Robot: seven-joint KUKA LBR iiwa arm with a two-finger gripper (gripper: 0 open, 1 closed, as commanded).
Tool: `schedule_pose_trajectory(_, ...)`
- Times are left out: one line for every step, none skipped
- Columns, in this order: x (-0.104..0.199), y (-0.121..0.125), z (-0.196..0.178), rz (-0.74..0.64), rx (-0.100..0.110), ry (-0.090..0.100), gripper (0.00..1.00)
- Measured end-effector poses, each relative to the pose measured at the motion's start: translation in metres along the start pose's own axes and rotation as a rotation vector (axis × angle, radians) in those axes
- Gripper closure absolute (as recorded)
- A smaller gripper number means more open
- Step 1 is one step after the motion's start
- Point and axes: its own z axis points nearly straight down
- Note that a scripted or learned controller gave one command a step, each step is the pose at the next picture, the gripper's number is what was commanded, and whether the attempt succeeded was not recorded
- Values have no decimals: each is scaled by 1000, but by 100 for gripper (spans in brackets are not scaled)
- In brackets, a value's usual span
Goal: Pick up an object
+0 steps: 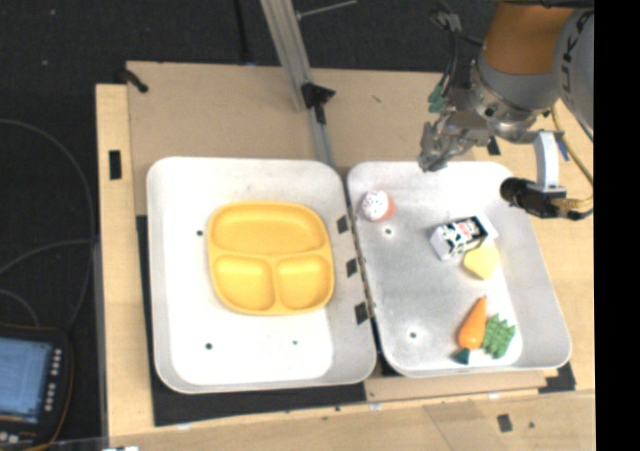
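My gripper (436, 157) hangs over the far edge of the right bin (420, 269), with nothing visible between its fingers. In that bin lie a small white and pink ball (375, 205) near the far left corner, a black and white cow-patterned carton (460, 237) in the middle, a yellow wedge (481, 262) just beside it, and an orange carrot with green leaves (478, 327) at the near right. The ball is the closest thing to the gripper, a little to its left and nearer the camera.
The left bin (180, 339) holds a yellow divided plate (270, 257). A slanted metal post (285, 34) rises behind the gap between the bins. A tablet (30, 374) sits off the bench at the lower left.
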Motion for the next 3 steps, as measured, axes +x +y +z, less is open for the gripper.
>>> schedule_pose_trajectory(46,3,8,0,2,0,100)
schedule_pose_trajectory(91,3,21,0,2,0,100)
schedule_pose_trajectory(131,-4,28,0,2,0,100)
